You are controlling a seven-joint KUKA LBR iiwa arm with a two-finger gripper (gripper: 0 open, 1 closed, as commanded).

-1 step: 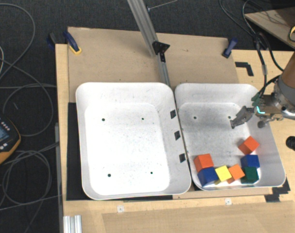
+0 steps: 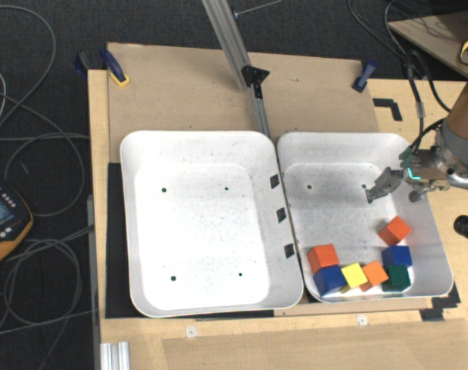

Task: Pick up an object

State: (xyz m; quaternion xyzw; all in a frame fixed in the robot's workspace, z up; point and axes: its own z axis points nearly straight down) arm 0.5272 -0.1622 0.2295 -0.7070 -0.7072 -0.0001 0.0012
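there, seven blocks (image 2: pixel 360 268) lie clustered.

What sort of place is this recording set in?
Most likely a robotics lab. Two white bins sit on a plywood bench clamped at its corners, loose cables trail over dark carpet, and toy blocks lie under the gripper.

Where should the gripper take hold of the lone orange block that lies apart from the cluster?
Probably from straight above, closing on two opposite flat sides of the orange block. It sits tilted but free on all sides, a little apart from the blue block.
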